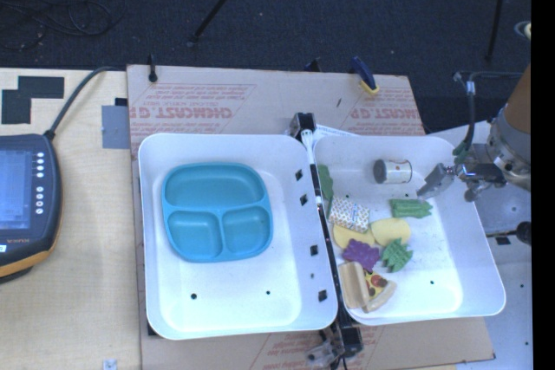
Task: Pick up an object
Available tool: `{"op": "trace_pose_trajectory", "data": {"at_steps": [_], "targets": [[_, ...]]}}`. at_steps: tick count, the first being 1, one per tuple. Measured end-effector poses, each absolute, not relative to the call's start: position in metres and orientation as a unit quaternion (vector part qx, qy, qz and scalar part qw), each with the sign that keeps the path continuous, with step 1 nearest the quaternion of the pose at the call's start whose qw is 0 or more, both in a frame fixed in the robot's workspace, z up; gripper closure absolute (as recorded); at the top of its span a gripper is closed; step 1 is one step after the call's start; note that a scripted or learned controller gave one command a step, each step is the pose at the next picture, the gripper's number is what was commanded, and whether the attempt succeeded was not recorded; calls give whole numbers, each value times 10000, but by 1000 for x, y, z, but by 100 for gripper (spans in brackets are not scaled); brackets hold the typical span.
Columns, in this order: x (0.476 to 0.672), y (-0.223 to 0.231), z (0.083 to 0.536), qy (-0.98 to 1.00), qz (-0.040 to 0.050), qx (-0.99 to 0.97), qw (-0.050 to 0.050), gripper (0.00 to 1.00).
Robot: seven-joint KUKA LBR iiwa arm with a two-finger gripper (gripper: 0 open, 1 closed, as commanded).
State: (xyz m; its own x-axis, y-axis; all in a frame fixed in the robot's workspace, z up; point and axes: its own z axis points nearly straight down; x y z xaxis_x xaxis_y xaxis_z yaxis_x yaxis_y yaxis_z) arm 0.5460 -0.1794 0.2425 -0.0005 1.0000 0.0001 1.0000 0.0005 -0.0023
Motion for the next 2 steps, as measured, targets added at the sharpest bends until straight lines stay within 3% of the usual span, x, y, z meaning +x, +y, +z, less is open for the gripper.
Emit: {"op": "trace_pose_trajectory", "data": {"at_steps": [1,2], "targets": [[542,-123,118,-7085,31,-7057,79,0],[536,-128,88,-7071,-4,-7071,12,0]]}}
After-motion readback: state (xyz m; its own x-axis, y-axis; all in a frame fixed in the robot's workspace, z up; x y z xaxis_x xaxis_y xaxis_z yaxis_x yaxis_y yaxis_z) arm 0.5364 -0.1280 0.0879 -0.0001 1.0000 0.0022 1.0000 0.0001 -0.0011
